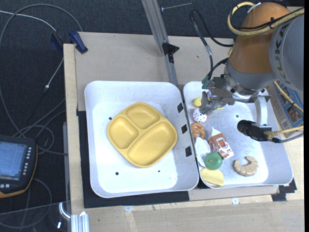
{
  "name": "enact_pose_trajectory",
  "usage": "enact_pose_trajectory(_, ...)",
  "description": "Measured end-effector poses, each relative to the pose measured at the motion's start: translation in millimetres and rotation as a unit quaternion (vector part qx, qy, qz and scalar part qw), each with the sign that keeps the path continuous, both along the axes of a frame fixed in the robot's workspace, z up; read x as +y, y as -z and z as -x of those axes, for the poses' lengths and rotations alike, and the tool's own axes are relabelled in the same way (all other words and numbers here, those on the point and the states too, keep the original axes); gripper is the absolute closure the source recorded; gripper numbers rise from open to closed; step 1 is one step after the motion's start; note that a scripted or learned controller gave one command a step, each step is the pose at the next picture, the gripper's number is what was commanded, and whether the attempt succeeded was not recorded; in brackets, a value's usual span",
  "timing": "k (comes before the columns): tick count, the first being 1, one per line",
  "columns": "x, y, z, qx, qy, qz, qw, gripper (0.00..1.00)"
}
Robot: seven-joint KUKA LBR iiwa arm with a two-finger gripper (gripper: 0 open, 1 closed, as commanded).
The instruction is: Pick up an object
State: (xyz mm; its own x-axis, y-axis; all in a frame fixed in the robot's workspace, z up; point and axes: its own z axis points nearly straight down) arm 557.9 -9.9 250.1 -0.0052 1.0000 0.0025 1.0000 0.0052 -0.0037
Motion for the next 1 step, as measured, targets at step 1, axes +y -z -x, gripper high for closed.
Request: enact_pose_trajectory(1, 60.9, 0.5, -14.1, -0.003, -0.001, 0.0001, 1.0000, 1.00)
